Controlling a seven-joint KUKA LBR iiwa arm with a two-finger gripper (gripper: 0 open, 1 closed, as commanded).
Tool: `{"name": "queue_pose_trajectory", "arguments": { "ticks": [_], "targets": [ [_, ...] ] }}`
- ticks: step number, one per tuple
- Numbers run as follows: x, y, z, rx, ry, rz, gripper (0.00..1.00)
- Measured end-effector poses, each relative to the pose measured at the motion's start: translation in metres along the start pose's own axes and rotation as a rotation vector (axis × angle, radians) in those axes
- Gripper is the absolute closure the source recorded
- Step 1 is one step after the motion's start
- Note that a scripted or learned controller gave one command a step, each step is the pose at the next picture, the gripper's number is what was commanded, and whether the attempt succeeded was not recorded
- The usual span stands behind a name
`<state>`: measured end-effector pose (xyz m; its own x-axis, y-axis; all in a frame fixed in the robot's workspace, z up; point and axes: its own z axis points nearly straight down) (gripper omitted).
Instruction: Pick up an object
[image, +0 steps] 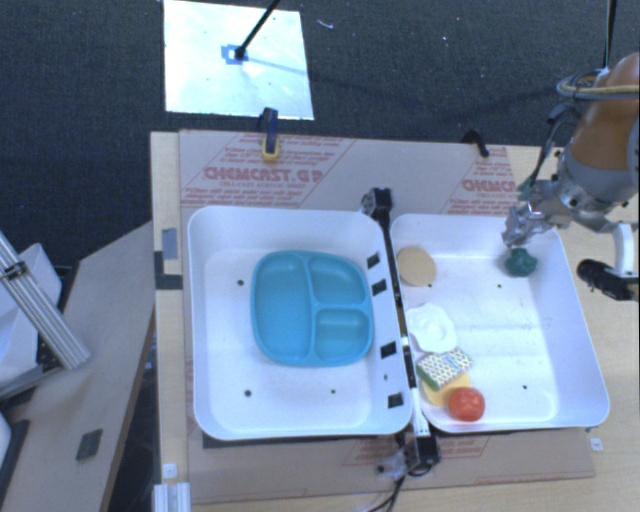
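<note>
On the bench, two shallow white plastic bins sit side by side: the left bin (215, 330) bears one light-blue plastic tray (310, 306) with three compartments, and the right bin (560, 340) bears five small things. The grey arm (600, 140) with its orange band reaches in over the right bin's far right corner, and its two-finger gripper (520, 232) hangs just above, perhaps touching, one small dark-green rounded object (520, 264). Whether the claw is released or clenched cannot be told, for its tips are small and blur into the green thing below.

By my judgement the step in hand is the approach or the grasp itself upon that green object, which lies near the far wall of the right bin, well apart from the rest. Nothing shows it lifted, so the pick is not yet done. The next move calls for the claw to close squarely about it and rise straight; the thing is small and rounded, and may slip or roll aside.

The other things in the right bin, counted by size: one flat tan round disc (416, 266) near the divider; one crumpled white piece (432, 326) below it; one checkered block (444, 368) resting on something yellow; one small red ball (466, 403) just beside that, near the front wall
</note>
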<state>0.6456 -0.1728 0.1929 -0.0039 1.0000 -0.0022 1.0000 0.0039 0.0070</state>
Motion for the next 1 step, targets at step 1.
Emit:
{"name": "queue_pose_trajectory", "arguments": {
  "ticks": [1],
  "targets": [
    [-0.0003, 0.0022, -0.0550, -0.001, 0.000, -0.001, 1.00]
  ]
}}
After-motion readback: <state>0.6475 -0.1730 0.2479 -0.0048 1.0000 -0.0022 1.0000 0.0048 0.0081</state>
